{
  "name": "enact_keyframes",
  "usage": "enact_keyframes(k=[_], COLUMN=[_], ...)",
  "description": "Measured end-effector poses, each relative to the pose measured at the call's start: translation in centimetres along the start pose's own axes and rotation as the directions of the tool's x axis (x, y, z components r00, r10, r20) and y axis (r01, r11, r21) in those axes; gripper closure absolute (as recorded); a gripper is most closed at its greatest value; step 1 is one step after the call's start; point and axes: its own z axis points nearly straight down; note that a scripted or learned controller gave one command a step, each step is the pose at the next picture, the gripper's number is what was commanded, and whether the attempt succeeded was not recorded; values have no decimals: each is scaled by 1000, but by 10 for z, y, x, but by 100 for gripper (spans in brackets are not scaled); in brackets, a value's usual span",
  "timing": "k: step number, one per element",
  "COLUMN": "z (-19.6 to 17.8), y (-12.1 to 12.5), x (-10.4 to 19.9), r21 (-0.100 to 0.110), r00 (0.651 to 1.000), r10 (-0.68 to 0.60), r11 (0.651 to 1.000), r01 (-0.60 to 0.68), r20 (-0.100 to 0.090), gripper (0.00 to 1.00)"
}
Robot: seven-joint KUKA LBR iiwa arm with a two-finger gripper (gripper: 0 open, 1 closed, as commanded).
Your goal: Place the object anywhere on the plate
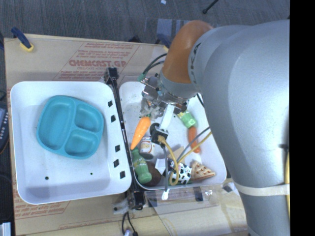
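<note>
The arm [246, 107] is cased in a broad, smooth, rounded shell, finished in light matt grey. Above the wrist it is ringed by an orange band [184, 48], glossy and dome-shaped, on which soft highlights are caught. A pale seam [261, 191] is drawn across the grey shell low down. Under the orange band a short grey collar [172, 87] is fitted. Thin dark cables [155, 65] are looped beside it, and a small green piece [142, 76] is seen at their end. The gripper [151, 107] is built of small, angular, silver-grey metal parts; finer detail cannot be made out.
</note>
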Motion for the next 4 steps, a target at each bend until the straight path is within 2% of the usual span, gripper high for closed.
enact_keyframes(k=[1,2,3,4], z=[0,1,-9,0], y=[0,-29,-29,-30], x=[0,-43,-42,-10], r21=[0,2,8,1], r00=[1000,974,972,848], r10=[0,-226,-234,-531], r11=[1000,974,972,848], r01=[0,226,234,531], r20=[0,0,1,0], gripper=[0,0,100,100])
